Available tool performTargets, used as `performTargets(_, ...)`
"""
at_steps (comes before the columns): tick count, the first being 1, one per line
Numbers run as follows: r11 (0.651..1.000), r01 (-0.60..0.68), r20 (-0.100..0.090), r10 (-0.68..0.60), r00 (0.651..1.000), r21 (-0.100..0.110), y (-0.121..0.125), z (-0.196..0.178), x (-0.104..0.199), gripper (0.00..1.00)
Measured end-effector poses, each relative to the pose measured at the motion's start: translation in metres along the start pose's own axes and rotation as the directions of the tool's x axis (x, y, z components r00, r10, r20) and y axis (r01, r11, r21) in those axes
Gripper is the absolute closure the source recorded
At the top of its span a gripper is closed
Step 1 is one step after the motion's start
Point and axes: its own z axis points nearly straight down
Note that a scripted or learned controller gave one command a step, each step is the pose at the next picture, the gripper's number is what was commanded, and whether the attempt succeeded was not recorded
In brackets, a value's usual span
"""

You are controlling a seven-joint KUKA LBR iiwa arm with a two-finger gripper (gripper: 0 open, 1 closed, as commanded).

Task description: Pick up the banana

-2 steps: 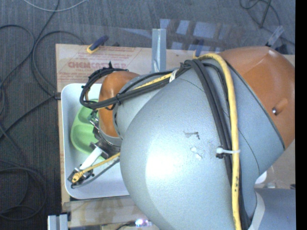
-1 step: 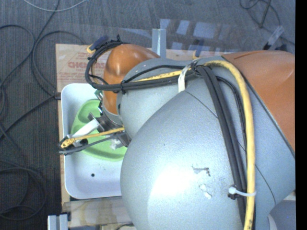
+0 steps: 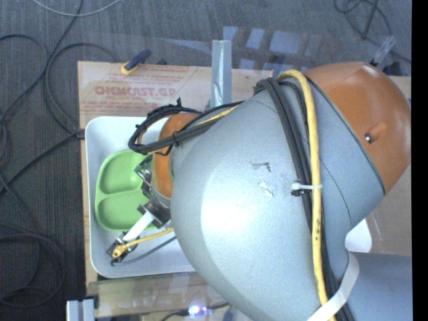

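Grey arm housing, nearest the lens, large, spanning the centre and right of the frame; black and yellow cables run along it, bound by a white tie. Orange band: upper right, behind the grey shell. Left white bin: shallow, on the table, which bears red printed lettering. Green two-compartment dish: inside that bin, left portion, partly covered by the wrist. End effector: over the bin, just right of the dish; whether wide or narrow cannot be told. Thin yellow-tipped lead: near the bin's lower edge. Banana: position cannot be told, no clear sighting. Blue-and-yellow object: table's far edge. Loose cables: floor, left.
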Motion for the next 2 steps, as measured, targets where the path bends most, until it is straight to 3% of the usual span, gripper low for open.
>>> performTargets(1,0.992,0.123,0.027,-0.123,0.992,0.013,0.055,-0.063,-0.057,1.0)
performTargets(2,0.991,0.135,0.011,-0.135,0.991,0.003,0.031,0.0,-0.03,1.0)
